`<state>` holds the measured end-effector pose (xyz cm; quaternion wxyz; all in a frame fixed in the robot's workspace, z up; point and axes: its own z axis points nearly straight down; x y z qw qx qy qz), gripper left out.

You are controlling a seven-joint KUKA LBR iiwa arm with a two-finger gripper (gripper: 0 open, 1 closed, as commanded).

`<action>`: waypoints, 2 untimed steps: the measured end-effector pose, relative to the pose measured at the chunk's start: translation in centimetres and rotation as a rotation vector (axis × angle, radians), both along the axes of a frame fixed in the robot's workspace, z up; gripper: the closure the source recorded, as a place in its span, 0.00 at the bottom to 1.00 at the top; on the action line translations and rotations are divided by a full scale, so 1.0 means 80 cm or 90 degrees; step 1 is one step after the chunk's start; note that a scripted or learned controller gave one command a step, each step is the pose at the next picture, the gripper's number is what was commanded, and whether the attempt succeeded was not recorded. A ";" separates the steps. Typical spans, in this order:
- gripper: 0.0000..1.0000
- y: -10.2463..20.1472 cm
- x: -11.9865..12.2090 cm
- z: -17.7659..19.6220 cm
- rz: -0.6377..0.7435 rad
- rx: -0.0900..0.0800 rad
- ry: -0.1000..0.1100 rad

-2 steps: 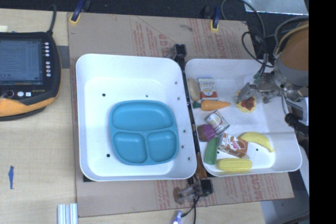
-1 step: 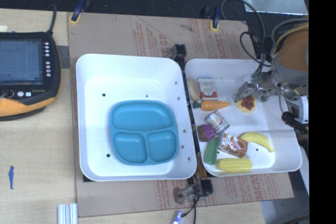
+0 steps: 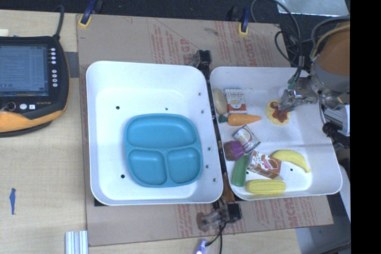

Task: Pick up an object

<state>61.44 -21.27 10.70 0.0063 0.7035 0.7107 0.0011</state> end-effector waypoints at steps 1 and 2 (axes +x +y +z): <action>0.00 0.000 -0.001 -0.002 0.000 0.001 0.002; 0.00 0.018 0.036 -0.019 -0.004 0.005 0.008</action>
